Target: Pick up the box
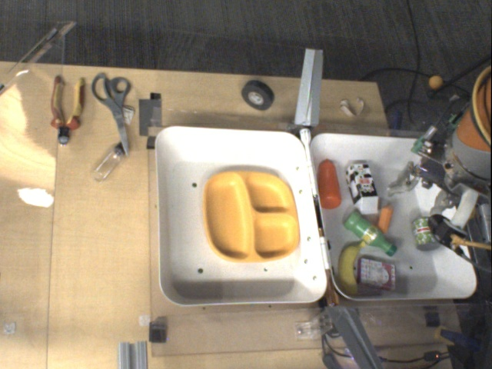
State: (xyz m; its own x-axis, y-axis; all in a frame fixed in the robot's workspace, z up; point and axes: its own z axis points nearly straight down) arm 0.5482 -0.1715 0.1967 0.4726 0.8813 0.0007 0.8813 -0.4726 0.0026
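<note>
The box (361, 187), a small carton printed in black and white cow patches with a plain white end, lies in the upper middle of the right-hand white bin (461, 287). It sits just right of a red-orange cylinder-shaped piece (328, 184) and above a small orange item (384, 217) and a green bottle (369, 233) lying on its side. Lower in the same bin a yellow round fruit-like toy (347, 264) touches a dark purple packet (375, 274), and a small green can (423, 232) stands toward the right.

The arm comes in from the right edge of the frame, its orange band (483, 106) at the upper right, and the end effector (442, 177) hangs over the right part of that bin, well apart from the box. Its metal parts overlap cables and brackets there, so I cannot tell whether it is released or clenched; nothing is visibly caught in it. By my reading, the approach to the box is not yet made, and the neighbours crowding the carton's left and lower sides leave its upper and right sides the freer way in.

The left bin (177, 206) carries a yellow divided tray (250, 214) at its centre. On the wooden worktop (77, 244) at the upper left lie red-handled pliers (65, 108) and scissors (115, 110), with a roll of black tape (257, 94) farther right, all clear of the working area.
</note>
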